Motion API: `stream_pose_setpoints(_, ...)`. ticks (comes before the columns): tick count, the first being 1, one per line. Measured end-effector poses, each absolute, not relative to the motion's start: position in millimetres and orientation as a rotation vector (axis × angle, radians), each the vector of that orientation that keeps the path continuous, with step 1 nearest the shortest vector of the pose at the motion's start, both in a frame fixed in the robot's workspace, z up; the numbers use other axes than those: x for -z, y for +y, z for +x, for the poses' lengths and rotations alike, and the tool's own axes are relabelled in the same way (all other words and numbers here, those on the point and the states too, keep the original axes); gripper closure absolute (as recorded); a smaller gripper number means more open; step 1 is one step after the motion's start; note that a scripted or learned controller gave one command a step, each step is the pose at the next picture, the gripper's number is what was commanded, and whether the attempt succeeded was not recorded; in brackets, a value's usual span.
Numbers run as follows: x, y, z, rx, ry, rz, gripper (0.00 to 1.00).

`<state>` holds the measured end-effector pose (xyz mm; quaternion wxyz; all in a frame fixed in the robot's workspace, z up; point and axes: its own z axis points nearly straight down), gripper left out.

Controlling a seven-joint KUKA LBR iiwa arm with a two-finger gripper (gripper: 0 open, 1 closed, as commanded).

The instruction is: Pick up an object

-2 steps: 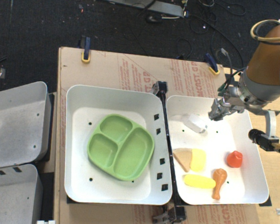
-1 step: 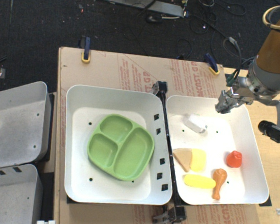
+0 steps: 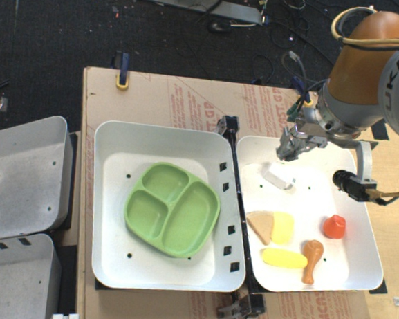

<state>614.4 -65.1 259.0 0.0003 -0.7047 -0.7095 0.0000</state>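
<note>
Hovering just above a flat white piece [image 3: 278,177], the hand [image 3: 288,150], grip unclear, may slip off its low edges.

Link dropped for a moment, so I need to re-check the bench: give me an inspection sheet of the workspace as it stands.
Surface: two white bins side by side, left bin, right bin, on a brown board.
Job's things: in the right bin, white block, tan wedge, yellow pieces, orange drumstick, red piece.
Clutter: green divided plate in the left bin.
Grippers: gripper above the white block; nothing seen held.
Cables: yellow loop on the arm; black cords on the floor.
Surroundings: spare white bins at left.
</note>
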Motion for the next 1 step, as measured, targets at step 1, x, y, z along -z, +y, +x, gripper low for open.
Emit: stream_pose_setpoints(1, -256.6, -21.0, 631.4, 0.003, -2.229, -2.218, 1.00)
